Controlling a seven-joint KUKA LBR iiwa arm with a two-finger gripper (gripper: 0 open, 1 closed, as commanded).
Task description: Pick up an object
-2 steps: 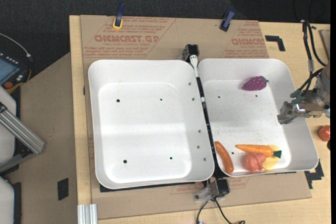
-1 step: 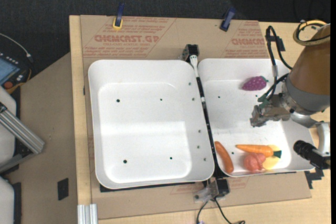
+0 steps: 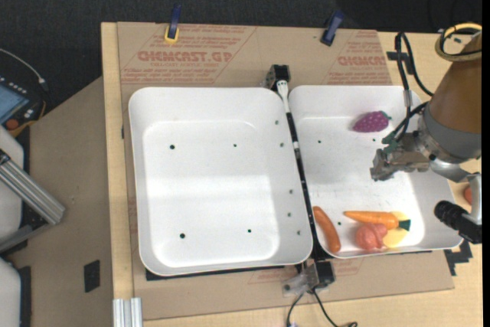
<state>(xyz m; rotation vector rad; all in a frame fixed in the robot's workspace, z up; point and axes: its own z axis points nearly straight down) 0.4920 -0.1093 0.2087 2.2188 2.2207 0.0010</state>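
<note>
Over the right bin (image 3: 329,188), the gripper (image 3: 381,167) hangs above bare white floor, holding nothing.

Whether its fingers stand wide or narrow cannot be told. A purple grape bunch (image 3: 371,121) lies near the gripper, toward the bin's far side. Toward the bin's near rim lie a carrot (image 3: 373,218), a pink and yellow fruit (image 3: 375,238) just beside it, and a red-orange sausage (image 3: 327,230).

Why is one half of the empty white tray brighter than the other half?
In the camera view, the left shallow white plastic bin has a soft shadow across its upper floor and brighter light lower down; the grey claw looks slightly blurred, and the small purple grape bunch stays fairly sharp.
</note>
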